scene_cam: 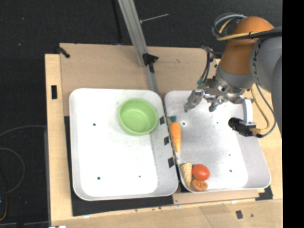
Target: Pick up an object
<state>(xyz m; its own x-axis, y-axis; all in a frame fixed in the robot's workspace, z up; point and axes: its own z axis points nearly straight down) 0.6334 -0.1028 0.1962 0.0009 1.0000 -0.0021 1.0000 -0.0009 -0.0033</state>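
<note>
My gripper (203, 103) hangs over the far part of the right bin (223, 141), fingers spread apart with nothing between them. An orange carrot (175, 135) lies along that bin's left wall, below and left of the gripper. In the near left corner of the same bin sit a red tomato (201, 172), a pale bread-like piece (186, 172) and a small brown-orange item (198, 185). A green bowl (138, 117) stands in the far right part of the left bin (95, 165).
A grey metal pole (135, 32) slants up from the bench behind the bins. A black cable fitting (241, 126) hangs off the arm over the right bin's right side. The wooden bench edge (57, 127) runs around both bins.
</note>
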